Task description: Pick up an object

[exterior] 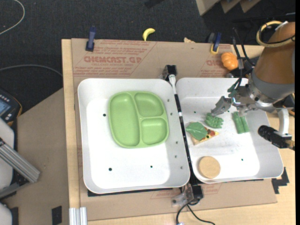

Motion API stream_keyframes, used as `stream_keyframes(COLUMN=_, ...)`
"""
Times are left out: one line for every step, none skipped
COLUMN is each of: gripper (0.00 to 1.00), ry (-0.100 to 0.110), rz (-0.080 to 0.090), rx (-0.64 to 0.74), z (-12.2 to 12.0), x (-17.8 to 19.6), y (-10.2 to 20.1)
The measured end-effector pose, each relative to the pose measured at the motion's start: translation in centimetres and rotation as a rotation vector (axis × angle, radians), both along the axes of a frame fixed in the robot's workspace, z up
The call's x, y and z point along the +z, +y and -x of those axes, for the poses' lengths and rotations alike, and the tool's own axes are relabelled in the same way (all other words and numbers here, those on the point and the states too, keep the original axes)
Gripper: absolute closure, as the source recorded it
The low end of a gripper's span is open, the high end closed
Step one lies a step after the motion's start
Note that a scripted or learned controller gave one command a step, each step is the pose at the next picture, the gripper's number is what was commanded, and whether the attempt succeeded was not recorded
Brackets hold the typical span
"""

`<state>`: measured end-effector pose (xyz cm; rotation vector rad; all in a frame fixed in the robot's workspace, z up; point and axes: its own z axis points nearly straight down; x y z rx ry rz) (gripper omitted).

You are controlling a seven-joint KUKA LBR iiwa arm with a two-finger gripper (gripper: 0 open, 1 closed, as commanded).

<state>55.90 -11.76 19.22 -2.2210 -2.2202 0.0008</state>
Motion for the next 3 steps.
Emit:
stream_keyframes(gripper=0.00, ry=-0.011, rz=0.003, rx=0.000, z=1.2, x=-9.3, y=1.7)
stream_keyframes(gripper=0.00, ry=-0.005, rz=0.000, rx=0.002, z=5.7, x=-0.3, y=4.1)
stream_keyframes(gripper=0.00, ry=0.005, rz=0.000, rx=-0.005, z=7.3, x=-11.3, y=-0.1)
